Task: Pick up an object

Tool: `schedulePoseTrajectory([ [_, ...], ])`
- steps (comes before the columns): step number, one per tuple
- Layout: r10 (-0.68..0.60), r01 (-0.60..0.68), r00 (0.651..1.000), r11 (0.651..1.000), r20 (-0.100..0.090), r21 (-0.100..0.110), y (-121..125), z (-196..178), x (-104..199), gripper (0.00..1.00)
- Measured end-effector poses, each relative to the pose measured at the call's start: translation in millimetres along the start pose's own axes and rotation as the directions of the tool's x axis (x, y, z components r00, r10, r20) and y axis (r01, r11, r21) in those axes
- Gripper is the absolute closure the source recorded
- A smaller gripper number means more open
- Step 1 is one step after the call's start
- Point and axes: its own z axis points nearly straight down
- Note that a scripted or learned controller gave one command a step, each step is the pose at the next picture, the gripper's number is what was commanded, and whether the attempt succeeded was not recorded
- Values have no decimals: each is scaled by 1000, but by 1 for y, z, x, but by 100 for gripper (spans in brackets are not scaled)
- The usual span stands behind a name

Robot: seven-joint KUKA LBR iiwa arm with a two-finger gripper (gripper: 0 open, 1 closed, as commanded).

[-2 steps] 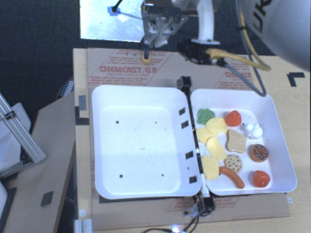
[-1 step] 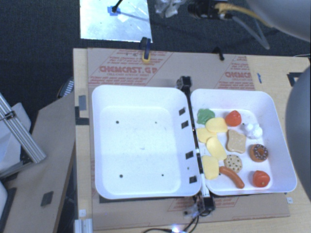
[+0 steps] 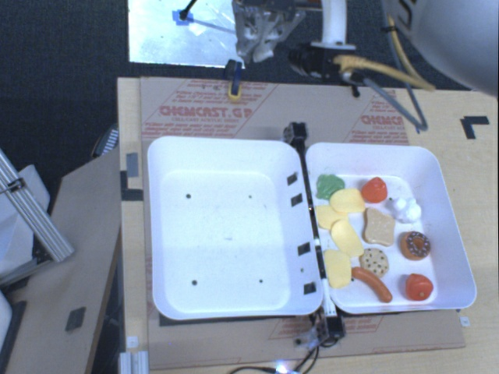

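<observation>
Two white bins (image 3: 222, 150) on a seemingly cardboard-covered bench (image 3: 195, 111).

Dark carpet floor (image 3: 54, 45). Shiny metal plate (image 3: 175, 33) on floor, top. Brown bench (image 3: 226, 107), red print. Lower tan board (image 3: 82, 232) left. Aluminium rail (image 3: 35, 224) far left.

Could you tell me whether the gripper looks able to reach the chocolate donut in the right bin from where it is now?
Probably yes: the donut lies uncovered near the right bin's far side, nothing above it, while the gripper hangs beyond the bins.

Toy foods (image 3: 366, 236) — clustered in right bin (image 3: 448, 201)
</observation>
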Motion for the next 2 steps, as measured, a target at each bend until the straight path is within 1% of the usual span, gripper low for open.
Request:
schedulePoseTrajectory([
  [1,-2,2,1000,1000,-1,3,-87,0,10,100],
  [2,1,-1,1000,1000,1,3,-112,1,9,100],
])
